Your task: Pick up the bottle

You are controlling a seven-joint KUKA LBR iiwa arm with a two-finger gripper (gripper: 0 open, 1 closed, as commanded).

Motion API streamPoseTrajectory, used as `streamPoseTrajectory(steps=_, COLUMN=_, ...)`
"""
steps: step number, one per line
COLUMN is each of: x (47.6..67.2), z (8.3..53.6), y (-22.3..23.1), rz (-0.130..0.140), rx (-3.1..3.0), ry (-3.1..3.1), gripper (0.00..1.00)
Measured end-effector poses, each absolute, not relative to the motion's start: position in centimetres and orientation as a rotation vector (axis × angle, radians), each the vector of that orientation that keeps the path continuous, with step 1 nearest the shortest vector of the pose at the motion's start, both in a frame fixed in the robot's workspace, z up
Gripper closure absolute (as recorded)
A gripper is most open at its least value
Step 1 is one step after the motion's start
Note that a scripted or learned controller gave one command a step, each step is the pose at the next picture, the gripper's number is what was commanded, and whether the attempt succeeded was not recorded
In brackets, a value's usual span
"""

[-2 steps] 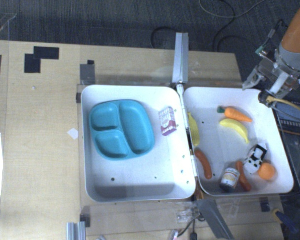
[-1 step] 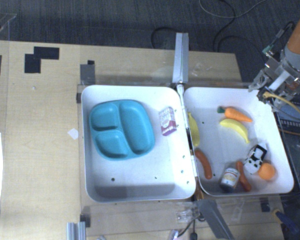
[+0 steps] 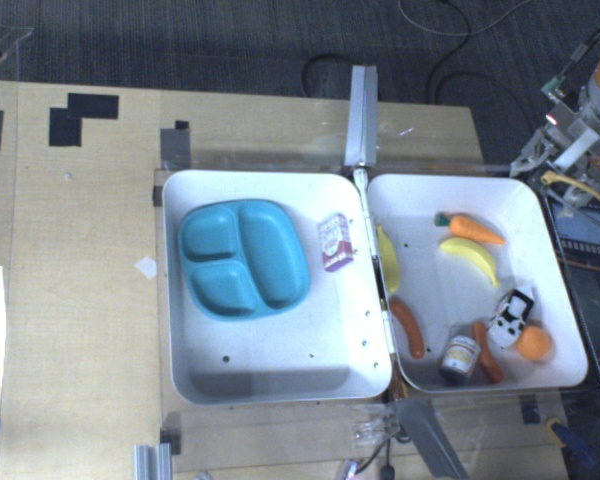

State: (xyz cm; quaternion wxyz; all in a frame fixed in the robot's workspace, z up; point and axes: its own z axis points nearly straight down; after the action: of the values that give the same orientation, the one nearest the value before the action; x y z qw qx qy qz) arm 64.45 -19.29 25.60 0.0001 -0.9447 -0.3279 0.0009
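Bottle (image 3: 461,358) sits at the lower edge of the right bin (image 3: 540,208), wedged between two sausages (image 3: 410,328), long axis roughly up-frame. My gripper (image 3: 580,118) is at the frame's upper right, so the bottle lies down-left of me; can't tell the finger state.

My bench (image 3: 80,268) is pale tan wood, with black square marks (image 3: 80,116) near its far left edge. Both bins are white. In my left bin (image 3: 270,378): a sky-blue divided plate (image 3: 244,258) and a small white carton with maroon print (image 3: 335,242). In my right bin (image 3: 540,218): an orange carrot with a green top (image 3: 468,227), a yellow banana (image 3: 470,258), a red-orange sausage (image 3: 409,327), a dark bottle with a pale label (image 3: 460,358), a black-and-white patched toy (image 3: 510,318) and an orange ball (image 3: 533,343).
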Motion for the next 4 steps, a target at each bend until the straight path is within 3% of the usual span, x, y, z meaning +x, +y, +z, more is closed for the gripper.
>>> streamPoseTrajectory(steps=1, x=51.5, z=17.8, y=-19.6, rz=0.007, rx=-2.961, ry=-1.038, gripper=0.0)
streamPoseTrajectory(steps=2, x=53.1, z=9.9, y=-20.4, rz=-0.012, rx=-3.077, ry=-0.654, gripper=0.0)
streamPoseTrajectory(steps=3, x=53.1, z=10.6, y=-20.3, rz=-0.006, rx=-3.071, ry=-0.655, gripper=1.0)
streamPoseTrajectory(steps=4, x=55.7, z=9.4, y=-20.6, rz=-0.027, rx=-3.074, ry=-0.665, gripper=1.0)
